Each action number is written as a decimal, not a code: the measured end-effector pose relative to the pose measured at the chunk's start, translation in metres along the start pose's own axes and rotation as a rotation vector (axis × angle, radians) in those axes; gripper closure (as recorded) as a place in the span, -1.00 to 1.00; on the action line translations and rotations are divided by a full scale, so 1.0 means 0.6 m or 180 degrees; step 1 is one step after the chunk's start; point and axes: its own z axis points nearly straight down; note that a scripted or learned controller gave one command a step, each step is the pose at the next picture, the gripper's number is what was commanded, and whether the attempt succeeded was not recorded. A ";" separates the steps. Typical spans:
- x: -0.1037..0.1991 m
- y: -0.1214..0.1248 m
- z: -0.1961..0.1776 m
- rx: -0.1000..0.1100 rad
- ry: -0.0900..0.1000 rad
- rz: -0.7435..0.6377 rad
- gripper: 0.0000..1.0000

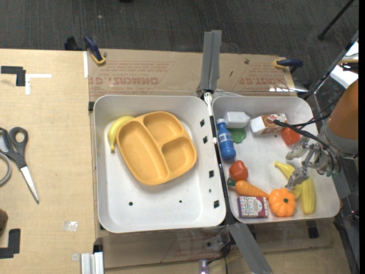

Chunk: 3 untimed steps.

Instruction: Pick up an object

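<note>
Toy corn cob (pixel 308 196) lies just below-right of the claw (pixel 297 167), untouched, a small banana (pixel 283 169) just to its left. Claw hangs low over the right bin (pixel 259 163), finger state indeterminable, nothing seen gripped. Approach step judged in hand; next calls for descent squarely onto one item.

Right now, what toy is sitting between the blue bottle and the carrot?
In the camera view, a red pepper sits between the blue bottle and the carrot, in the right bin.
</note>
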 end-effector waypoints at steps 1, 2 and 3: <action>-0.003 0.002 -0.016 0.0001 -0.0015 -0.0011 1.00; -0.015 0.134 -0.071 -0.0002 -0.0003 0.0379 1.00; -0.022 0.256 -0.186 -0.0003 -0.0002 0.0293 1.00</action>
